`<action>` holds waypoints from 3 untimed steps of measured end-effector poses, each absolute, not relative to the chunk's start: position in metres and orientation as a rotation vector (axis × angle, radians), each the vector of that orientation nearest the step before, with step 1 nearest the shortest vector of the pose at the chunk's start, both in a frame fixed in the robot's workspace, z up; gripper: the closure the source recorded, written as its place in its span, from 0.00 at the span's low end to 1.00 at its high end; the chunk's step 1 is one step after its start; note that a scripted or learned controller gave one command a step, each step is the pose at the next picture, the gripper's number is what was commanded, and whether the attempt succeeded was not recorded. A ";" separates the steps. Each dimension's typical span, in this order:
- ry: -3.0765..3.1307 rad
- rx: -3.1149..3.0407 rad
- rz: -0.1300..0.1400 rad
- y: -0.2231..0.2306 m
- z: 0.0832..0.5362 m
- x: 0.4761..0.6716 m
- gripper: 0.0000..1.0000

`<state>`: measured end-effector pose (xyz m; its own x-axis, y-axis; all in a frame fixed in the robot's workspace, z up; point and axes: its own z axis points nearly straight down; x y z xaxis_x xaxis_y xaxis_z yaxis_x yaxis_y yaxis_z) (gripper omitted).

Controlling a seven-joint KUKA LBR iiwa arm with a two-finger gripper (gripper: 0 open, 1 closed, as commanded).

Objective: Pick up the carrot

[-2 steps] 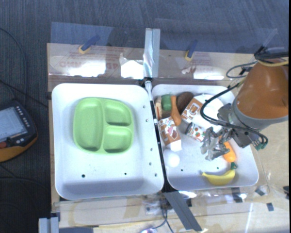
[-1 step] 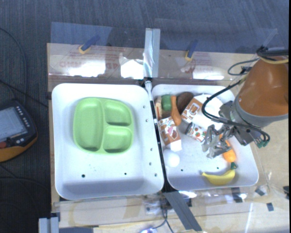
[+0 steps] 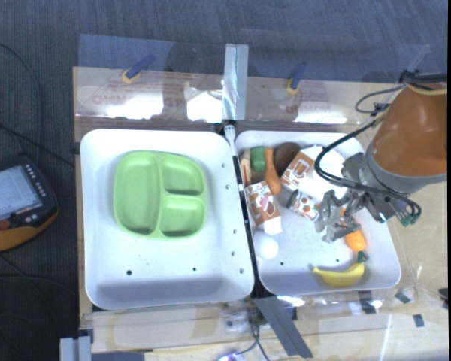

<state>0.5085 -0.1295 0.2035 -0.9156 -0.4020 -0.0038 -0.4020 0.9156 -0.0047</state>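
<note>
The carrot (image 3: pixel 273 174), an orange tapered piece, lies tilted near the far left of the right bin (image 3: pixel 383 265), next to a green piece (image 3: pixel 257 159) and a brown rounded item (image 3: pixel 286 154). My gripper (image 3: pixel 335 218) hangs low over the middle right of that bin, well to the right of the carrot and apart from it. A small round orange item (image 3: pixel 355 240) sits just to the gripper's lower right.
Printed cartons (image 3: pixel 262 201) (image 3: pixel 296 173) and a small packet (image 3: pixel 305 207) lie between the carrot and the gripper. A white ball (image 3: pixel 269 248) and a banana (image 3: pixel 338 274) rest near the front. The left bin (image 3: pixel 98 277) holds a green divided plate (image 3: pixel 160 192).
</note>
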 end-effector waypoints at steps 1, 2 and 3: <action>3.040 -0.799 0.001 -0.169 0.170 0.505 1.00; 3.007 -0.890 0.001 -0.075 0.210 0.529 1.00; 2.949 -1.046 -0.011 -0.125 0.423 0.518 1.00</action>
<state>0.5179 -0.1246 0.4235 -0.7762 -0.6304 -0.0098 -0.6303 0.7763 -0.0110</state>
